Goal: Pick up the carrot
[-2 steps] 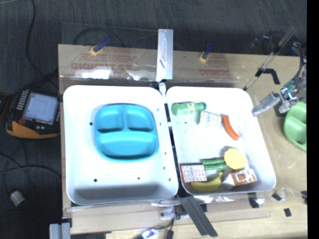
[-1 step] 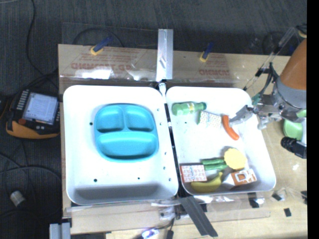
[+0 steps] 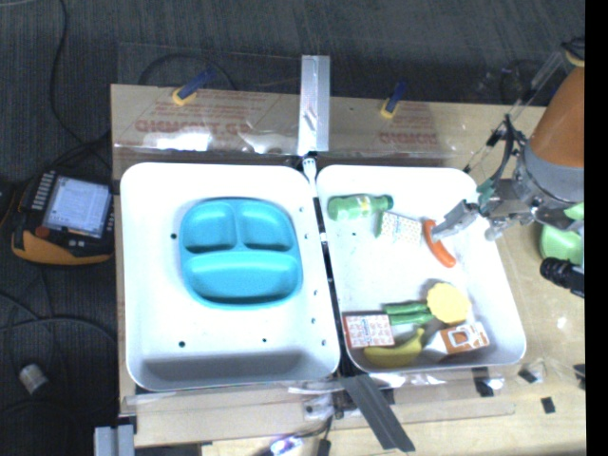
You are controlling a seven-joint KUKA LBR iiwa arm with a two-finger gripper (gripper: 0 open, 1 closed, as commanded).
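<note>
**Gripper at the carrot, grasp unclear**

I see the gripper (image 3: 456, 218) low over the right bin (image 3: 494, 283), its tip touching or just above the carrot (image 3: 439, 245), which lies directly below-left of it. I cannot tell how the tool stands; it is too small and blurred. Farther below it, a yellow disc (image 3: 447, 302) partly covers the green items and the banana (image 3: 394, 352). The arm's wrist is cut off at the frame's right.
</note>
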